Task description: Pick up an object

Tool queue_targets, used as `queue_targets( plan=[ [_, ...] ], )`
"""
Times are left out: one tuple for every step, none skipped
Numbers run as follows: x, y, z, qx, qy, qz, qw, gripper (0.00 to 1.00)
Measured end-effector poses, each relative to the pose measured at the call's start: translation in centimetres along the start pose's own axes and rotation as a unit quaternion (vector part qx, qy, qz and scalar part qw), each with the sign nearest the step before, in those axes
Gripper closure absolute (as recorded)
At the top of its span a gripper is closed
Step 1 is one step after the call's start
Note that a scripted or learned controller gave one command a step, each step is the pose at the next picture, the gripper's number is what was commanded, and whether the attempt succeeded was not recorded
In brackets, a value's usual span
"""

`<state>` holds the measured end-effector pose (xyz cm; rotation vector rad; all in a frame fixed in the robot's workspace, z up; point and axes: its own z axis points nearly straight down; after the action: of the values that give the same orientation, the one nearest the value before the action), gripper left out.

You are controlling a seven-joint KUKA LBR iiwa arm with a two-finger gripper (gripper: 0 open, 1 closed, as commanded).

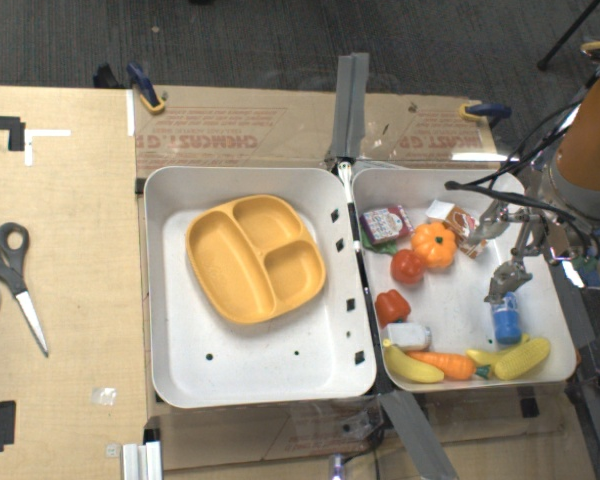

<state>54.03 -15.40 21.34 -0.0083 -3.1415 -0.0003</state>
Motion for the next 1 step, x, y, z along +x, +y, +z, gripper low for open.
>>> queue_targets(
  plan=[
    [-5.17, -0.21, 9.71, 0.003, -0.014, 0.076, 0.997, 0.0]
  ],
)
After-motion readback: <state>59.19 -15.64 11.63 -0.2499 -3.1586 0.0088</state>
